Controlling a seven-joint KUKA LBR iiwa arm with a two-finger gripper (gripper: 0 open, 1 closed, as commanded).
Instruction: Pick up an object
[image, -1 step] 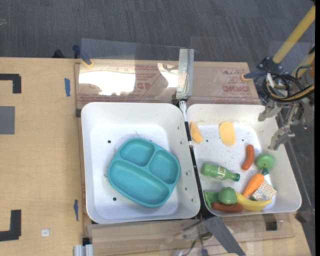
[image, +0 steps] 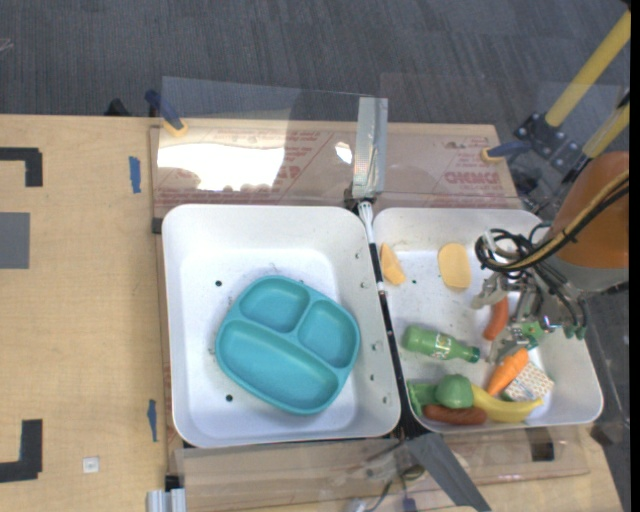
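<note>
The tool (image: 520, 315) hangs low over the right bin (image: 585, 400), toward its 3 o'clock side, and whether it is wide, narrow or holding anything I cannot tell (cables and metal parts crowd it). The step in hand looks like the descent onto a pick: the tool sits just above an orange carrot (image: 497, 320) lying at the tool's 9 o'clock, with a second carrot (image: 507, 372) at its 6 o'clock.

The nearer carrot is small, slim and tapered, lying roughly lengthwise toward 6 o'clock, partly hidden by the tool. It probably calls for a close across its narrow width, then a straight lift, and it may roll or slip out.

A green bottle (image: 440, 346) lies at the bin's centre; a banana (image: 510, 406), a green fruit (image: 455, 390) and a red sausage (image: 452, 414) cluster at 6 o'clock. The left bin (image: 190, 300) holds a teal tray (image: 288, 345).
</note>
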